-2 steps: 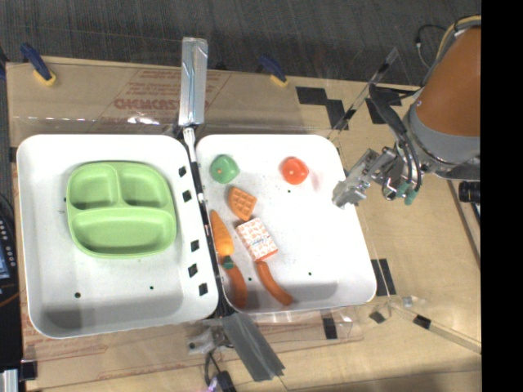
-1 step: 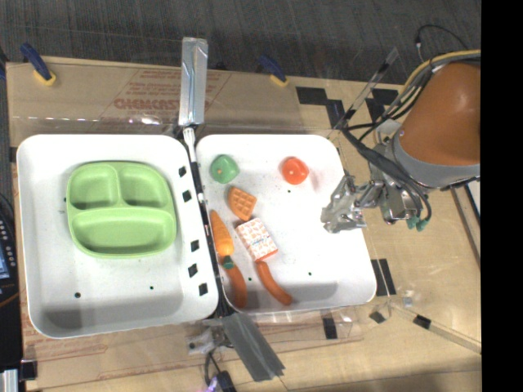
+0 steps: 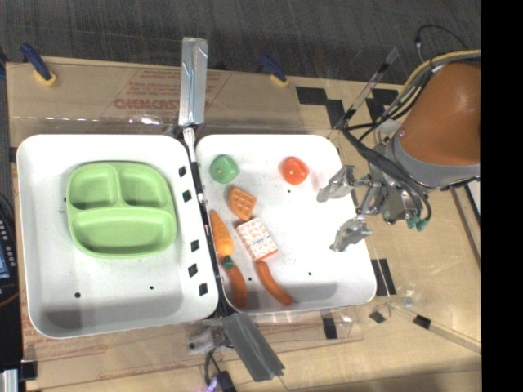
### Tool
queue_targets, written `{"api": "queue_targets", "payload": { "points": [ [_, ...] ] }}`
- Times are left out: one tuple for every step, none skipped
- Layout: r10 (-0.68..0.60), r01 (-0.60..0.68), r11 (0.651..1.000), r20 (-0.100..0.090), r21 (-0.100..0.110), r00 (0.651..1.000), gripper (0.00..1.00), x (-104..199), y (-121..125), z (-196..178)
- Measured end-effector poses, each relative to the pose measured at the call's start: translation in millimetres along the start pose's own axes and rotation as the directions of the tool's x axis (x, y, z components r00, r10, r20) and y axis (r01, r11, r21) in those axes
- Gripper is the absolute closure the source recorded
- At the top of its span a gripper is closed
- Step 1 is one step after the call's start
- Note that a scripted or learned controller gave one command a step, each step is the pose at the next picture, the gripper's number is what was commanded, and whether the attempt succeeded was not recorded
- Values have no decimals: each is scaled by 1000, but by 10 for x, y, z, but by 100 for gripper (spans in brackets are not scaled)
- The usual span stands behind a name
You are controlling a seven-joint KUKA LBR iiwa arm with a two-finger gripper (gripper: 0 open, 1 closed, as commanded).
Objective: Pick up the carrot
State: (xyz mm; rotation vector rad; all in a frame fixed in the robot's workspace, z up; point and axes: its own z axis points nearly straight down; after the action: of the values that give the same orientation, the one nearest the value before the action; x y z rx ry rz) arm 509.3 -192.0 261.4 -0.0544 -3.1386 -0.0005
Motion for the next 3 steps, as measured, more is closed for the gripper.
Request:
{"api": "queue_targets", "payload": {
  "points": [
    [-705,705,709,1,-1,709,0,313,243,644],
    [-503,503,864,4,2,864,0,40,466,107],
    [-854,854,520,2,-2,520,0,105,188,673]
  ]
}}
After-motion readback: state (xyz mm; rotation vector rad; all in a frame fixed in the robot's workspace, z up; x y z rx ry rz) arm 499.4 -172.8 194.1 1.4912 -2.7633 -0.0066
